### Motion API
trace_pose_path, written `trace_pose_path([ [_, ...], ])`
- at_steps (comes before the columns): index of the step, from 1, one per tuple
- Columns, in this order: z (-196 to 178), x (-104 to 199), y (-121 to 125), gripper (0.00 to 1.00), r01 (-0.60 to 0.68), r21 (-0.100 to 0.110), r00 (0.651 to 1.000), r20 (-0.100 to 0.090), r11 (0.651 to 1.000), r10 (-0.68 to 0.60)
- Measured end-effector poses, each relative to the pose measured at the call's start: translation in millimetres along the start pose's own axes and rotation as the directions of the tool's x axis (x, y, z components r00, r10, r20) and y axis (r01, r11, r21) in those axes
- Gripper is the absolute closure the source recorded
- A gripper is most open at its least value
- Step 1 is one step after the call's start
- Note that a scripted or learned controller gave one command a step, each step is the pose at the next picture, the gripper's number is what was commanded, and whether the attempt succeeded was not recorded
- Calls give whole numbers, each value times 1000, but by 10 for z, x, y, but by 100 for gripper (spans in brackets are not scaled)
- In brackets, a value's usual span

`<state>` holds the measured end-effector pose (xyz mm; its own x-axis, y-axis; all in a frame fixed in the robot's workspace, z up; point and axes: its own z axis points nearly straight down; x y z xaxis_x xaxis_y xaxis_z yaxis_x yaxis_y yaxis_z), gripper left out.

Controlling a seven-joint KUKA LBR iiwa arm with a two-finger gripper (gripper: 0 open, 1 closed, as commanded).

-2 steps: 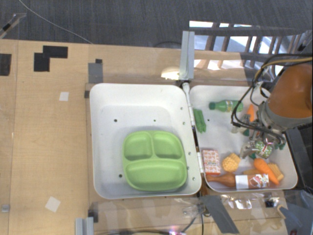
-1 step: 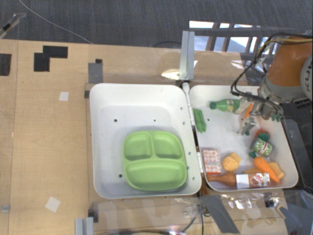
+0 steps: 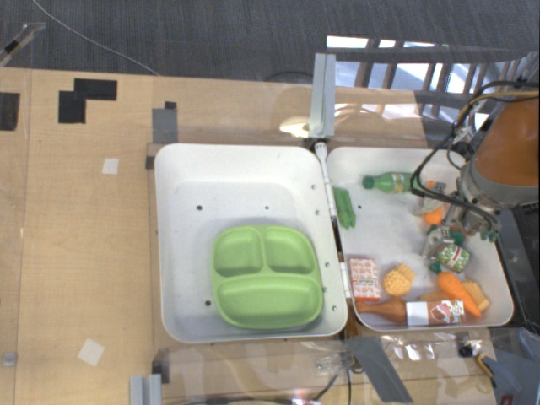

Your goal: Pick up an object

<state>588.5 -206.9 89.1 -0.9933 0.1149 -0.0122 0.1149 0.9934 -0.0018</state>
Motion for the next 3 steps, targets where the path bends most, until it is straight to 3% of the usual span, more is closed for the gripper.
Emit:
trace_pose_path([
  [1, -8, 229, -8, 0, -46, -1, 999, 3, 999, 46],
  [2, 15, -475, 39, 0, -69, 2, 997, -20, 998, 69],
  [3, 6, -230, 333, 0, -101, -2, 995, -1, 995, 101],
])
